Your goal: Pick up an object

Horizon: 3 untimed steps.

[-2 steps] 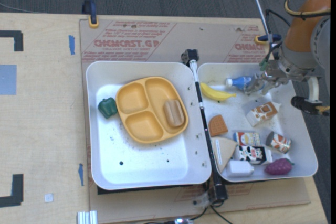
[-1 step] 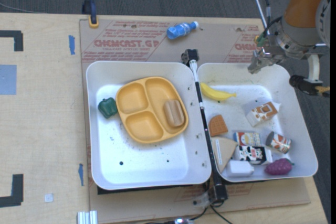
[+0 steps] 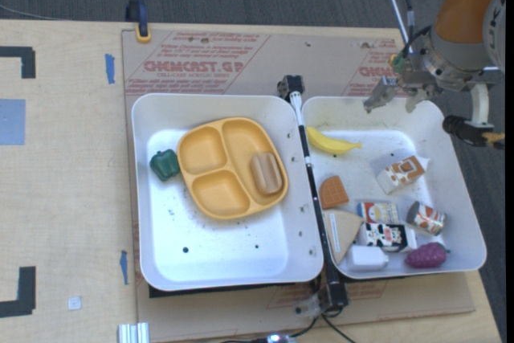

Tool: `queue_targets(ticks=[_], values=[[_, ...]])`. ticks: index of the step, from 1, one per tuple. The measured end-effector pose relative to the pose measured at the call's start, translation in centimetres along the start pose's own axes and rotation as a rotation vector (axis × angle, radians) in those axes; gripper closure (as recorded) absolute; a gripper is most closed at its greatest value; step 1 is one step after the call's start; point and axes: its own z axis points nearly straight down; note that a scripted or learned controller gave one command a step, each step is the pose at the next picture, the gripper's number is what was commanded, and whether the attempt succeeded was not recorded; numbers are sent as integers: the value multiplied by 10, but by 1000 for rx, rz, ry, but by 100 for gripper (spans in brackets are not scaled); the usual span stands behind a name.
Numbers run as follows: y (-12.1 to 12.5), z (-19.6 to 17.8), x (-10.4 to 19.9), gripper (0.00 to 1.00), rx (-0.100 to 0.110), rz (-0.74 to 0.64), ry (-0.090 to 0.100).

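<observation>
My gripper (image 3: 395, 98) hangs over the far edge of the right bin (image 3: 462, 197), open, with nothing between its fingers. In that bin lie a yellow banana (image 3: 331, 143), a brown cookie (image 3: 333, 191), a white and brown carton (image 3: 401, 172), a small can (image 3: 426, 217), purple grapes (image 3: 426, 255), a tan wedge (image 3: 345, 230), a white block (image 3: 368, 258) and two small printed packs (image 3: 382, 224). The banana is the nearest object, below and to the left of the gripper.
The left bin (image 3: 161, 245) holds a yellow divided plate (image 3: 217, 173) with a tan bread roll (image 3: 267, 173) in one compartment. A green pepper (image 3: 165, 165) lies beside the plate. A black clamp (image 3: 291, 86) sits between the bins at the far rim.
</observation>
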Motion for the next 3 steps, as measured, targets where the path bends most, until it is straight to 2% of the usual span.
queue_targets(ticks=[1,2,3], values=[[-87,96,10,0,1,2,1],[-106,101,-51,0,-5,1,0],[-150,100,-60,0,-9,-1,2]])
